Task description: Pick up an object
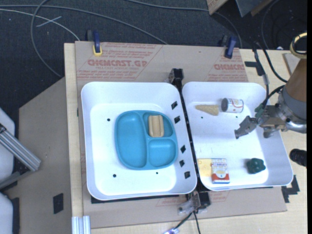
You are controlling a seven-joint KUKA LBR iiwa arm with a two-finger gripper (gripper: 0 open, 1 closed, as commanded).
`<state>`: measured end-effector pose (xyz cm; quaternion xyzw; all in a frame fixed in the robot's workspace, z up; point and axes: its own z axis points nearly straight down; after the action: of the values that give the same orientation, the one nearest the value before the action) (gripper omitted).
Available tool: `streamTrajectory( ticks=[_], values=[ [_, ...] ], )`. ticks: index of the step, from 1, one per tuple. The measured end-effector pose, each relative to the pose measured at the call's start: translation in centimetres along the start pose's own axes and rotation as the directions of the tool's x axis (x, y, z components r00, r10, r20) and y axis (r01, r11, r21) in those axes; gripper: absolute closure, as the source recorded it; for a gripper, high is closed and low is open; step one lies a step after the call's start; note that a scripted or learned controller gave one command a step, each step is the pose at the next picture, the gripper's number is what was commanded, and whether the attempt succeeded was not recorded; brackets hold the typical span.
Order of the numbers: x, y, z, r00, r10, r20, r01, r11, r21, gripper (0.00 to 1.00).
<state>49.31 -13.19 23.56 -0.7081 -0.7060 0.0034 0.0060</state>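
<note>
Two white bins sit side by side. Left bin (92, 145) carries a blue divided plate (145, 139) with a tan block (156, 126) in its upper right compartment. Right bin (273, 174) holds a tan wedge (207, 109), a small can (232, 105), a red-and-yellow carton (219, 171) and a dark green lump (255, 165). Gripper (256, 128) hovers at its right side, fingers spread, pinching nothing; its wrist runs off frame.

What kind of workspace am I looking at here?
Likely a robotics lab grasping bench: two white bins clamped onto a board, loose cables on dark floor, and household test objects like a small can.
</note>
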Motion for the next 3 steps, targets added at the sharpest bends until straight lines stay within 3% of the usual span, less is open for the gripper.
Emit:
streamTrajectory(
  ticks=[1, 3],
  values=[
    [0.0, 0.2, -0.6, 1.000, -0.004, 0.002, 0.004, 1.000, -0.012, 0.00],
    [-1.4, 1.2, 9.7, 1.000, -0.002, 0.001, 0.002, 1.000, -0.008, 0.00]
  ],
)
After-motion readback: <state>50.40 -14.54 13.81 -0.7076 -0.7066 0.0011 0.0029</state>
